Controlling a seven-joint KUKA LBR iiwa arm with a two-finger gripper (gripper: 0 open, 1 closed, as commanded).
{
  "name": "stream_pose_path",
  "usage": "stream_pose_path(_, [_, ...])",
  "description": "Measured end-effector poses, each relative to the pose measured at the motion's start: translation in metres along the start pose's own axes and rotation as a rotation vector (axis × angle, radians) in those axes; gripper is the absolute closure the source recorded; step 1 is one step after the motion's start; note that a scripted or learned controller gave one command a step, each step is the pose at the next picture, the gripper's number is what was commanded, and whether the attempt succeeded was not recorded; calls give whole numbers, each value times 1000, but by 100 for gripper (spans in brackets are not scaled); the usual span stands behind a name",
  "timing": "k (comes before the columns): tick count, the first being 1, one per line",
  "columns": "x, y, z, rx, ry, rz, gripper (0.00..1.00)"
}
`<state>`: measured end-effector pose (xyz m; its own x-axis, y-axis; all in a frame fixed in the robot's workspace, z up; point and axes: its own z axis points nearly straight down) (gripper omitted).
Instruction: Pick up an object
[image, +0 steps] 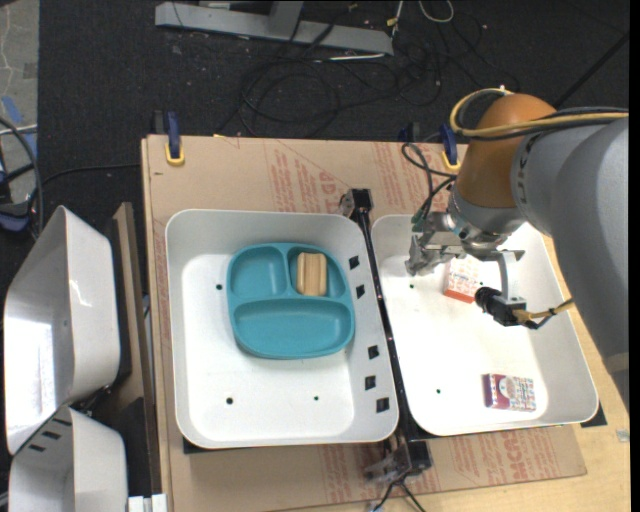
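On the surface (260, 165), the left bin (200, 400) carries a teal divided tray (280, 325) near its middle, a little toward the far edge. A tan wooden block (311, 273) lies in the tray's far right compartment. Neither looks to be in play just now.

Past the dark divider between the bins, the right bin (450, 400) holds two small things. A red and white packet (461, 283) lies toward the far edge of this bin, roughly midway across it. A second small box (509, 392), purple-edged with a pale printed face, lies well apart from the first, near the bin's near right corner.

The arm (560, 170) hangs over the far part of the right bin, and the claw (455, 255) sits low, just above or touching the red and white packet. The wrist hardware and cables crowd the spot, so I cannot tell what state the claw is in, nor whether the packet is gripped or merely lies beside it.

As a judgement, the step in hand is the approach or the grasp itself, with the red and white packet as the likely target. The next move calls for the claw to settle squarely over the packet, grip its short sides, and lift straight up. A thin flat packet can slide on the smooth bin floor, so a poorly centred grip could push it aside.
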<state>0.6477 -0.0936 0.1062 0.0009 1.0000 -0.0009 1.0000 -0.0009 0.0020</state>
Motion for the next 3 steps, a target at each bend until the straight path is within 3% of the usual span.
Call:
stream_pose_path(1, [0,2,-64,-5,0,-3,100])
stream_pose_path(3, [-4,-1,-149,-4,0,-4,100])
